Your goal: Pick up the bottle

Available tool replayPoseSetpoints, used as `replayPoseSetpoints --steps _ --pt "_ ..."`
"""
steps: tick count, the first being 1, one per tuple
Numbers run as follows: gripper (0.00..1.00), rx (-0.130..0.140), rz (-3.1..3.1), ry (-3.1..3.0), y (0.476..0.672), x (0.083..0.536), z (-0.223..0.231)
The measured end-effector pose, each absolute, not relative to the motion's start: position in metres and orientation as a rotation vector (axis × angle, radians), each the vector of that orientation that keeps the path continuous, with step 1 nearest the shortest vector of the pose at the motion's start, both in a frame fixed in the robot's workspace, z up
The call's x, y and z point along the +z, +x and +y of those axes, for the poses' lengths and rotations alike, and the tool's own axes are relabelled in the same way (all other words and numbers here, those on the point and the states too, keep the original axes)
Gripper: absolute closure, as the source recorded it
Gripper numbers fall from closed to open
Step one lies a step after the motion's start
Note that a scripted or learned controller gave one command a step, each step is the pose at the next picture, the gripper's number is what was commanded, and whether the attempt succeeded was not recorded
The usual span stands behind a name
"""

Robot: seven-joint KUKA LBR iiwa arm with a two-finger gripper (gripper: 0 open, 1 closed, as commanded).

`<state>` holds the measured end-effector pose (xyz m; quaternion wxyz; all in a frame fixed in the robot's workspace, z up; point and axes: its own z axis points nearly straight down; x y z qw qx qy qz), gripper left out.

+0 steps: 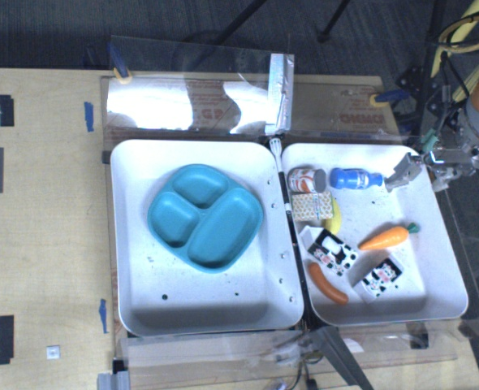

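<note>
the blue bottle (355,179) lies on its side near the back of the right bin (446,287), its white cap end pointing right, just beside a small can (302,179) on its left. the tool (414,167) sits at the bin's back right corner, close to the cap end of the bottle with nothing in its grip; how wide it stands i cannot tell. nearer the front lie an orange carrot (384,237), a sausage (327,283), a banana (334,216) and two black and white printed cards (332,252). the left bin (134,299) holds a blue divided plate (204,215)
</note>
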<state>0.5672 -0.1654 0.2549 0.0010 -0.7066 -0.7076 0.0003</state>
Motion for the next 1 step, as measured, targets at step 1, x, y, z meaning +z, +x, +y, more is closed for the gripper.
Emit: replayPoseSetpoints --steps 1 --pt "0.0 0.0 -2.116 -2.326 0.6672 0.1958 -0.1557"
